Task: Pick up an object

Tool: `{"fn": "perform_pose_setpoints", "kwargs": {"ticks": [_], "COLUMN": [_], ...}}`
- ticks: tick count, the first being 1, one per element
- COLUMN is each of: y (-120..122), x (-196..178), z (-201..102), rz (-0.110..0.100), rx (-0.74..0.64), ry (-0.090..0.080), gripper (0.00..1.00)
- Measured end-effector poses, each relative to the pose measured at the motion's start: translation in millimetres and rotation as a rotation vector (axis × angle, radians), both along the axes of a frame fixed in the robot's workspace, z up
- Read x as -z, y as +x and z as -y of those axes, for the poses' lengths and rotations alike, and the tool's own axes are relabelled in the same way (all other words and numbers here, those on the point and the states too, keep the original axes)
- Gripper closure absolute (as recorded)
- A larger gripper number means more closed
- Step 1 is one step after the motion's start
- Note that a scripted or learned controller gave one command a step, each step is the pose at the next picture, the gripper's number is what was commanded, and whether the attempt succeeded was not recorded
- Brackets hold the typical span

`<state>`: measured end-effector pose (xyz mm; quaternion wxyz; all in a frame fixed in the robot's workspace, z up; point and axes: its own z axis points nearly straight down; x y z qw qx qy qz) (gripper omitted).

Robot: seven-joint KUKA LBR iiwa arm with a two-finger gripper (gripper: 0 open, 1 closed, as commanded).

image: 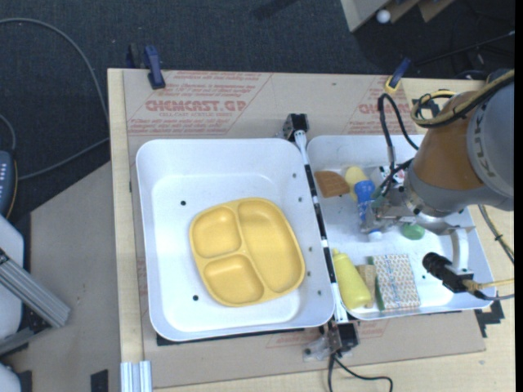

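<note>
Gripper [377, 219] low in right bin [327, 149], jaw state indiscernible, arm [458, 158] partly covering green object [414, 232] near centre; blue item [364, 193] beside; yellow tray [247, 251] in left bin [163, 158].

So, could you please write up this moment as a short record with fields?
left bin: holds a yellow divided tray
right bin: small mixed items
items at near edge: yellow bottle, patterned sponge
items at far edge: brown piece, blue object
green object: beside the claw
arm: reaching in over the right bin
claw: low in the right bin, grip unclear
</note>
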<state>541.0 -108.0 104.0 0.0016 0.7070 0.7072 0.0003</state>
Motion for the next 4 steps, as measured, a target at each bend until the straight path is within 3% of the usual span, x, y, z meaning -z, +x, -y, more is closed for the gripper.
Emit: {"fn": "perform_pose_setpoints", "kwargs": {"ticks": [1, 2, 3, 4], "y": [0.0, 24.2, 24.5, 9.9], "x": [0.0, 19.6, 9.7, -98.8], "z": [0.0, -4.0, -4.3, -72.2], "rz": [0.0, -0.001, 0.001, -0.002], "rx": [0.0, -0.001, -0.002, -0.001], "ry": [0.0, 0.001, 0.0, 0.003], "gripper": [0.0, 0.0, 1.0, 1.0]}}
